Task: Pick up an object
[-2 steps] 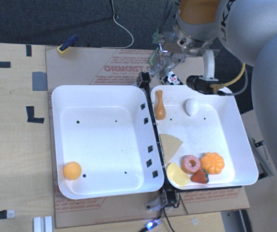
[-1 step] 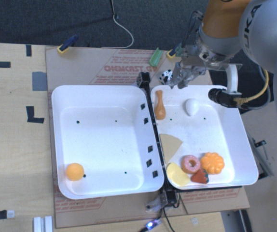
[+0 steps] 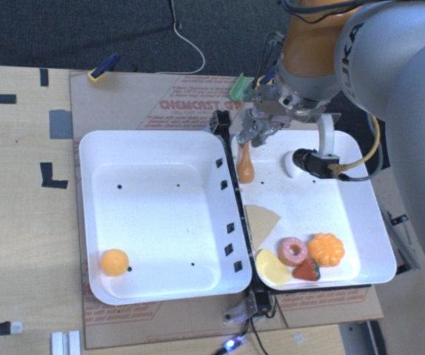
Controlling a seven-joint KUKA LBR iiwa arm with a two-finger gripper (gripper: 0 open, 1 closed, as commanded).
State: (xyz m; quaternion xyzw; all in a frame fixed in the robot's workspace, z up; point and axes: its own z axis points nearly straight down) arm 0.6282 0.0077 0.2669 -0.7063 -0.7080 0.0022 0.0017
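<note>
Gripper (image 3: 251, 140) over right bin (image 3: 349, 198), near divider; jaws pinching top of orange carrot-shaped toy (image 3: 246, 165), which hangs upright. Doughnut (image 3: 294, 251), small pumpkin (image 3: 326, 248) near front.

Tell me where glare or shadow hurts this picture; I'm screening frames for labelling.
Camera view: even light, white bins bright but not blown out; soft shadow under the gripper dims the orange piece hanging there; small toys look slightly soft.
</note>
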